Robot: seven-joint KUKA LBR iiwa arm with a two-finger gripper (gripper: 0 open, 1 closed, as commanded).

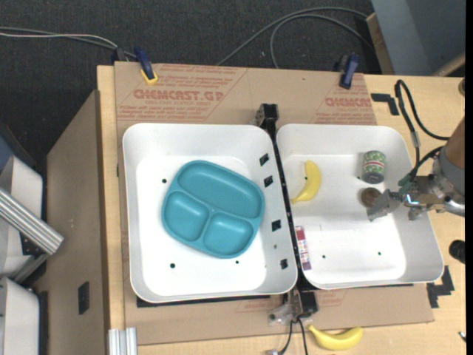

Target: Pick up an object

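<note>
Two white bins side by side on bench. Left bin (140,198): teal divided plate (213,208), centre-left of frame. Right bin (347,272): banana (310,181) near its upper left part, long axis roughly vertical in frame, slightly bowed; small patterned can (374,166) upper right of bin, upright or nearly; thin red-and-white packet (301,245) against the bin's left wall, lower down. Second banana (338,336) outside bins, bottom edge of frame.

Gripper (378,205) reaching in from right edge, low over right bin's right side, arm (447,180) behind it. Small brownish blob (368,195) right at the tips, touching or just beside; too blurred to name, too blurred to call held. Opening of claw: cannot tell, tips merge with the blob and shadow.

Key relation: can just above the gripper in frame, nearest clear target, slightly toward top. Banana well apart to the left, across open bin floor. Packet down-left, farther.

Judgement: grasp attempt likely on blob or can; short upward shift in frame needed for can. Risk: knocking can over, closing on nothing.
</note>
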